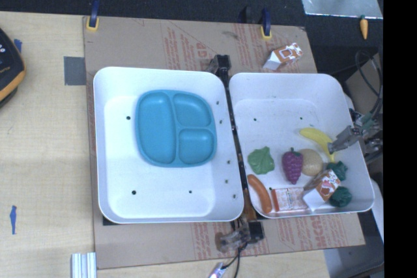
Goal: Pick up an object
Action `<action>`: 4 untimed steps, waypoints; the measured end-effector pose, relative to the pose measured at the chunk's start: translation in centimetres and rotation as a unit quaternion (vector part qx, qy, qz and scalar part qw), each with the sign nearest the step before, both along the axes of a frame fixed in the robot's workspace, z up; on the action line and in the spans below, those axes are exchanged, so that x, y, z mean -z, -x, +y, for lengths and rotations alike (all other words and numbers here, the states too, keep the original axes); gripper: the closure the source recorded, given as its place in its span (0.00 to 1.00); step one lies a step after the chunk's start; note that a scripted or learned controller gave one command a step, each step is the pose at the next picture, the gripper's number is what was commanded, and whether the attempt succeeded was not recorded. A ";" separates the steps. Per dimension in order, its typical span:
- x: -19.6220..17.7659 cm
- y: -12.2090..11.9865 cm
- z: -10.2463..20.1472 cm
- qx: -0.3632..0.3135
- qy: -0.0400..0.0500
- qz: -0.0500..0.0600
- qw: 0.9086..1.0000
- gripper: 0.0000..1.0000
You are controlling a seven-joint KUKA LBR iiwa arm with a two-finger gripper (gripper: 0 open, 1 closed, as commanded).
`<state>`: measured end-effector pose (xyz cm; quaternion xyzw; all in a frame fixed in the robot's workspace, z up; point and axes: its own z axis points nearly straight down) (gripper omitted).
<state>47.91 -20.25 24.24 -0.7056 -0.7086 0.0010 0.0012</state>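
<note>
Right bin (280,91) holds all the candidates, bunched in its lower right part: yellow banana (317,137) highest, purple grapes (292,165) and a beige potato (311,161) just below it, touching each other. Green lettuce leaf (261,160) sits left of the grapes. Orange-red sausage (258,193) lies along the lower left wall, next to a flat snack packet (288,199). Small carton (328,184) and broccoli (340,197) in the lower right corner.

Gripper (340,140) comes in at the bin's right rim, tip just beside the banana's right end. Nothing visibly between its fingers; open or closed: cannot tell, too small and dark.

Left bin (107,140) holds a blue divided plate (174,127). Another small carton (283,56) lies on the cardboard (163,42) above the right bin.
</note>
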 end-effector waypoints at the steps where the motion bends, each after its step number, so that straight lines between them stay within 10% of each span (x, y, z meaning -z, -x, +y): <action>1: 11.9 -4.1 6.4 -0.001 0.000 0.002 1.000 0.00; 2: 14.7 -3.6 2.1 -0.001 0.002 -0.005 1.000 0.00; 3: 14.8 -10.5 0.9 -0.002 -0.004 -0.002 1.000 0.00; 4: 13.9 -10.4 0.6 -0.002 -0.001 -0.001 1.000 1.00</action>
